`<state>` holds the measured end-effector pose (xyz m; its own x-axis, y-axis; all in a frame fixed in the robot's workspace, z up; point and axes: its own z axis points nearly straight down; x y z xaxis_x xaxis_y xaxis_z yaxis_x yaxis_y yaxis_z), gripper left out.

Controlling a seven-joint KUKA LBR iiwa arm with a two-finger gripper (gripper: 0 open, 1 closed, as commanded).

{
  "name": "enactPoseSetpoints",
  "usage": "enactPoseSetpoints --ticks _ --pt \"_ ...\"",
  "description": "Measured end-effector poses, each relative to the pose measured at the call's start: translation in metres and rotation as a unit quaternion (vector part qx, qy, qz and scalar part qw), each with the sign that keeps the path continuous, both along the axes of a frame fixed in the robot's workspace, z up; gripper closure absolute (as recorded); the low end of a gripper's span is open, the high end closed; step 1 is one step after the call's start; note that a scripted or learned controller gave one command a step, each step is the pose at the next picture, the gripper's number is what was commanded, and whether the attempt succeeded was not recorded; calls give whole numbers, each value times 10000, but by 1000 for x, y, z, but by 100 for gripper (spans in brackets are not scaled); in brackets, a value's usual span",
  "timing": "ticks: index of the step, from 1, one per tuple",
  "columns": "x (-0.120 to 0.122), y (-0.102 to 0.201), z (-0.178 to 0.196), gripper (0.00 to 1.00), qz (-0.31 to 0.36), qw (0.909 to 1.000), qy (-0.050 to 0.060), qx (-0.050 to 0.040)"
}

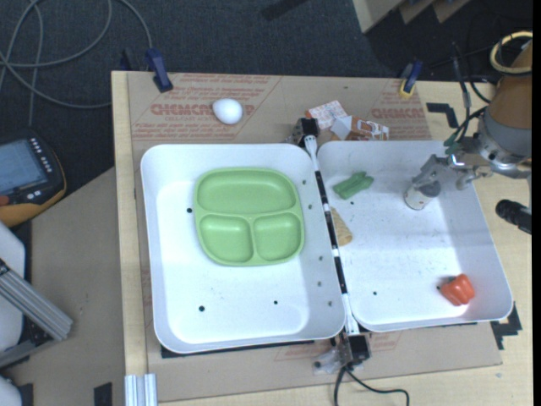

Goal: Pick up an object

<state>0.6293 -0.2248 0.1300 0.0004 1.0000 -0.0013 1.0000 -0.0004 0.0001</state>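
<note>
Where board point(186, 108) reads CHEMCRAFT, hand point(420, 194) over right bin point(482, 227)

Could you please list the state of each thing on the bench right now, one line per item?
Green divided plate: flat, right way up, in the left bin.
Green object: lying loose in the right bin.
Orange object: lying loose, near the right bin's front corner.
White ball: resting on the cardboard behind the bins.
Gripper: low over the right bin's floor.
</note>
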Motion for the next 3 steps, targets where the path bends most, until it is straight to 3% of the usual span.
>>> enactPoseSetpoints --ticks 1,2,3 --pt "1 34 96 0 10 10000 -16 1" --pt "14 11 -45 0 17 10000 3 32" --pt "-32 27 -45 0 0 10000 7 10"
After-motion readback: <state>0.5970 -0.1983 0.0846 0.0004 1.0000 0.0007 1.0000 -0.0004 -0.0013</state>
